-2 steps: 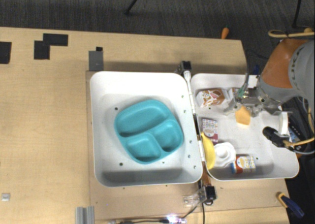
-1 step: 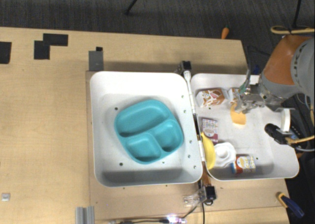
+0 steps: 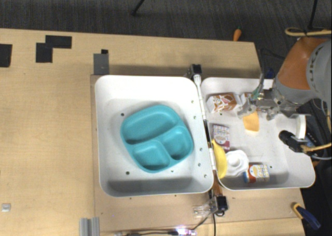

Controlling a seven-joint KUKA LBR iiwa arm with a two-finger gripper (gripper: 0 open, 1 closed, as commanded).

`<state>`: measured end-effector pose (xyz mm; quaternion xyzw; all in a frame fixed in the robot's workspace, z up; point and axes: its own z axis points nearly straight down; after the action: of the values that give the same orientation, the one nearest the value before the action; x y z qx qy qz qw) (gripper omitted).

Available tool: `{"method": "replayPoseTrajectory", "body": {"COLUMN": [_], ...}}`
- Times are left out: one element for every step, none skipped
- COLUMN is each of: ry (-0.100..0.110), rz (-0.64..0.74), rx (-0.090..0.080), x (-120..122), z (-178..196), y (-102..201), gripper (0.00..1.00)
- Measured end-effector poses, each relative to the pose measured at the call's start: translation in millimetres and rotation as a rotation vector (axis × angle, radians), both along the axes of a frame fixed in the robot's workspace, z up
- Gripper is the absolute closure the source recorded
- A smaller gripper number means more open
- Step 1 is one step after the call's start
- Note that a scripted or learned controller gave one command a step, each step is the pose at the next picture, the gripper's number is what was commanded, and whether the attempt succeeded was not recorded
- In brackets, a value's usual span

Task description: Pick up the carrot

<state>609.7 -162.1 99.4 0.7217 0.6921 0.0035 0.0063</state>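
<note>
The carrot (image 3: 251, 123) shows as a short orange-yellow piece lying on the floor of the right bin (image 3: 290, 165), near the bin's middle. My gripper (image 3: 258, 104) hangs over the bin's upper part, just above and slightly right of the carrot. Its grey body covers the carrot's top end. I cannot tell whether it touches the carrot. The arm with its orange band (image 3: 296, 69) comes in from the right.
The right bin also holds a brown-and-white packet (image 3: 224, 102), a small pink packet (image 3: 221, 135), a banana (image 3: 219, 160), a white bottle (image 3: 236, 162) and a small can (image 3: 258, 171). A teal divided plate (image 3: 155, 137) lies in the left bin (image 3: 111, 126).
</note>
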Motion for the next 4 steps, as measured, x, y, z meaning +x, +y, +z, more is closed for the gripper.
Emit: {"method": "replayPoseTrajectory", "body": {"ry": [0.01, 0.008, 0.012, 0.01], "rz": [-0.066, -0.073, -0.187, -0.325], "rx": [0.005, 0.003, 0.006, 0.008], "x": [-20, -4, -17, -35], "z": [-14, -13, -14, -13], "y": [5, -10, 8, 11], "gripper": [0.0, 0.0, 0.0, 0.0]}}
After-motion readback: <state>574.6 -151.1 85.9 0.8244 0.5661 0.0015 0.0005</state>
